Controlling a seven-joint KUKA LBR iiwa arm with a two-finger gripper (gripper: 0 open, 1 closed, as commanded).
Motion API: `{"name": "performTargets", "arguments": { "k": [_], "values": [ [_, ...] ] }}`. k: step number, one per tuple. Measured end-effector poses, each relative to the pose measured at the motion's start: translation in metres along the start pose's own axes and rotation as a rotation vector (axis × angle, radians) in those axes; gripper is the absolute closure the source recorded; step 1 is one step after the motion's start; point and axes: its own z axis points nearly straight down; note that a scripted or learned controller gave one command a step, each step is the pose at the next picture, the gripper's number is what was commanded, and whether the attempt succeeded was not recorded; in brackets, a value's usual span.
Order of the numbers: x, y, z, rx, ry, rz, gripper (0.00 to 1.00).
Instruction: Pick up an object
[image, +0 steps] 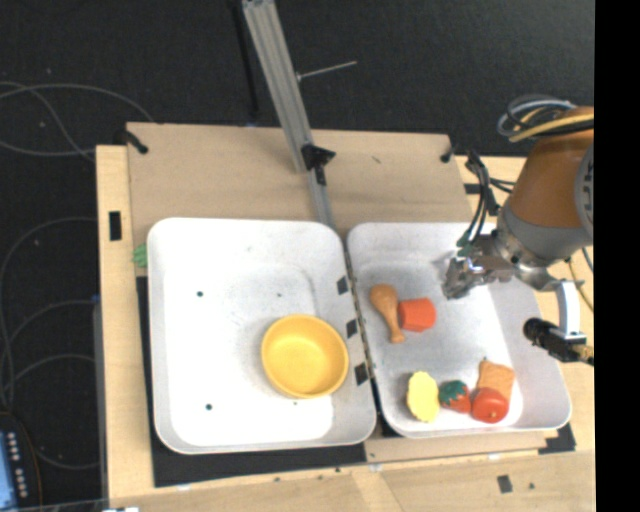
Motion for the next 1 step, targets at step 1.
{"name": "performTargets", "arguments": {
  "k": [1],
  "values": [
    [-0.0007, 0.0019, -0.0363, 0.001, 0.0, 0.0, 1.0]
  ]
}}
